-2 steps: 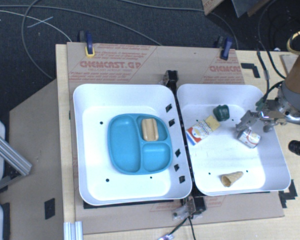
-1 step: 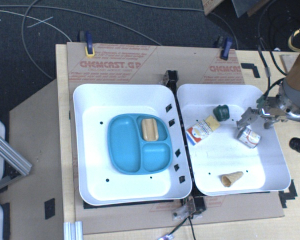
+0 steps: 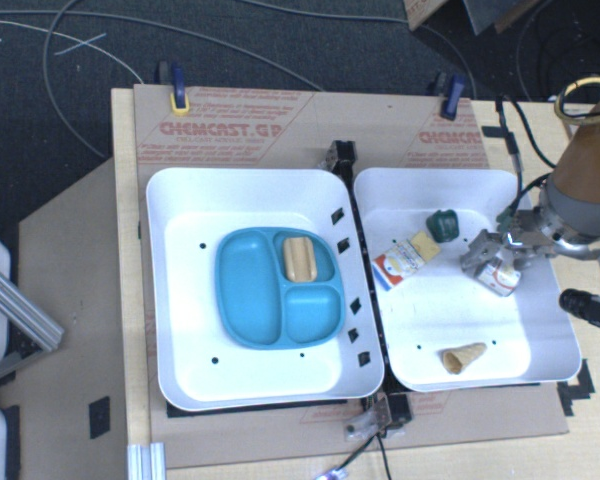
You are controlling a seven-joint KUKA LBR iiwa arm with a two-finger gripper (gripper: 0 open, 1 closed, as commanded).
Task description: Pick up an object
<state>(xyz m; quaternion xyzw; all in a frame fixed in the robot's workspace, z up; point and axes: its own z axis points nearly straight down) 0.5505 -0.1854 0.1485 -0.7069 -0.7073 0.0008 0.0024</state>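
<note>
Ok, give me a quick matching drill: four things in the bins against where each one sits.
Things:
1. tan bread piece
2. dark green object
3. cone
4. gripper

Places:
A. near the front edge of the right bin
B. in an upper compartment of the blue tray
C. over the right side of the right bin
D. toward the back of the right bin, beside the yellow packet

Pairs: 1-B, 2-D, 3-A, 4-C
</note>
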